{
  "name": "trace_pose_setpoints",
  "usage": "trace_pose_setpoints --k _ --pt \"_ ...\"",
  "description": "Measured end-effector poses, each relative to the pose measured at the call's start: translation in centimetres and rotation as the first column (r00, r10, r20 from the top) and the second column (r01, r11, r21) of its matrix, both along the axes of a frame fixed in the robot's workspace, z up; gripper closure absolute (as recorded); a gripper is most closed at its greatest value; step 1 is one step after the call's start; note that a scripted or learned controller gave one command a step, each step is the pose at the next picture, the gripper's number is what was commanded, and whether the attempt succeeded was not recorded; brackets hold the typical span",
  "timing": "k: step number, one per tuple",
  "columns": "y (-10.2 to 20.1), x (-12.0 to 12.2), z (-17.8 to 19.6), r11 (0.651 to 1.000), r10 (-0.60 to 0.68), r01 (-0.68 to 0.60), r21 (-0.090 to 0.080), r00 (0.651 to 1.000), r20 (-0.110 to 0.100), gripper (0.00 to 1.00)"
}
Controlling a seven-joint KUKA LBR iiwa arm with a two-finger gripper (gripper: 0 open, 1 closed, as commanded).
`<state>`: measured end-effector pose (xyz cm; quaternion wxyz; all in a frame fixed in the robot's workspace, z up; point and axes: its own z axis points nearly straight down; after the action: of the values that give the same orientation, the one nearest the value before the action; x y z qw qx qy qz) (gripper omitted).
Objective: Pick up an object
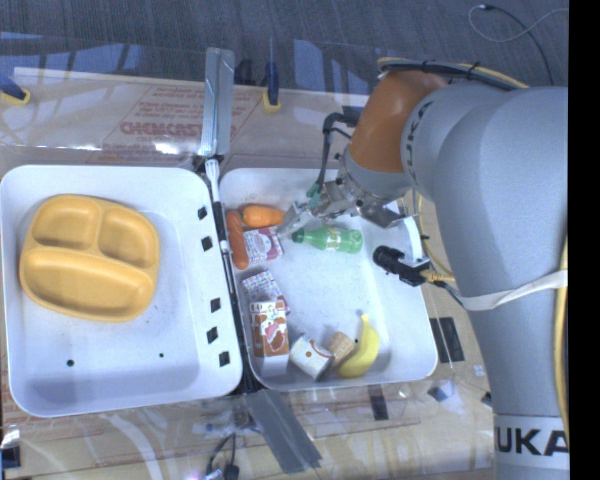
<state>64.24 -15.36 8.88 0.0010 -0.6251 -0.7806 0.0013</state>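
My gripper [317, 206] hangs low over the back of the right bin [400, 313], under the orange band of the arm. Just in front of it lies a green bottle [330, 238] on its side. An orange carrot [262, 215] lies just left of the gripper, with a red and white packet [263, 245] below it. Along the bin's left wall lies a second orange piece [236, 240]. Nothing is visibly held.
Further forward in the right bin are a small packet [263, 286], a red carton [270, 330], a white carton [308, 358], a brown piece [340, 345] and a banana [364, 348]. The left bin [110, 368] holds a yellow divided tray [88, 256].
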Motion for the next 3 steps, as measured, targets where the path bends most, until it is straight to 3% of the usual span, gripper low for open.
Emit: trace_pose_setpoints --k 1,2,3 --pt "0.19 -1.58 -0.05 0.986 -0.170 0.170 0.000 0.986 -0.005 0.00" --pt "0.17 -1.57 0.64 0.986 -0.166 0.167 0.000 0.986 -0.008 1.00" --pt "0.18 -1.57 0.63 0.986 -0.166 0.166 0.000 0.986 -0.008 0.00"
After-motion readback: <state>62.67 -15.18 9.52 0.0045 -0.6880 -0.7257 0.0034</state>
